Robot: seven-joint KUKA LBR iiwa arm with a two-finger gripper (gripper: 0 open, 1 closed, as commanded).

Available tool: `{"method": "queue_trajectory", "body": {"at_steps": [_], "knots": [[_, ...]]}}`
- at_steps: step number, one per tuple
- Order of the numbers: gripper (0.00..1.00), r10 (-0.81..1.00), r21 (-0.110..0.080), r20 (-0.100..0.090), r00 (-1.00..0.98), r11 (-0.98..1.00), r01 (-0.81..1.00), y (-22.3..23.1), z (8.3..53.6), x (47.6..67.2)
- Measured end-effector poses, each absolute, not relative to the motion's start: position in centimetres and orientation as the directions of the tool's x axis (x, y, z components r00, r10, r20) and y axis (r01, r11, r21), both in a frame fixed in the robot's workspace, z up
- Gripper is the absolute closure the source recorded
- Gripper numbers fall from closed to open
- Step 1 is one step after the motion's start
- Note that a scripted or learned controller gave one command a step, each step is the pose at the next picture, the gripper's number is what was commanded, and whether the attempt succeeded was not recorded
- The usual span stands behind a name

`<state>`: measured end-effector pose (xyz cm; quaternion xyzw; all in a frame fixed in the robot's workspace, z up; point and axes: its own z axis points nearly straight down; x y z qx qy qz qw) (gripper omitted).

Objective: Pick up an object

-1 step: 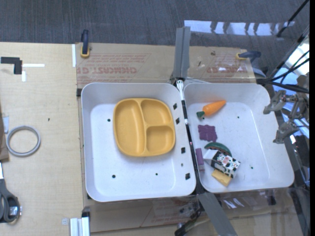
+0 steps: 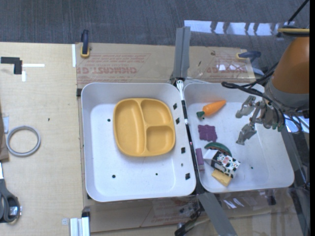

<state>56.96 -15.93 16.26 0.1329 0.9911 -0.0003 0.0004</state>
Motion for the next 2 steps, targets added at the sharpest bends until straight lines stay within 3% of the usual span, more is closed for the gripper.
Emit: {"method": "queue_trajectory", "body": {"at_steps": [1, 2], "knots": [[0.00, 0.447, 0.000, -0.003, -0.894, 0.894, 0.447, -14.3, 12.6, 63.0], [0.00, 0.617, 0.001, -0.005, -0.787, 0.787, 0.617, -10.5, 9.4, 65.0]]}}
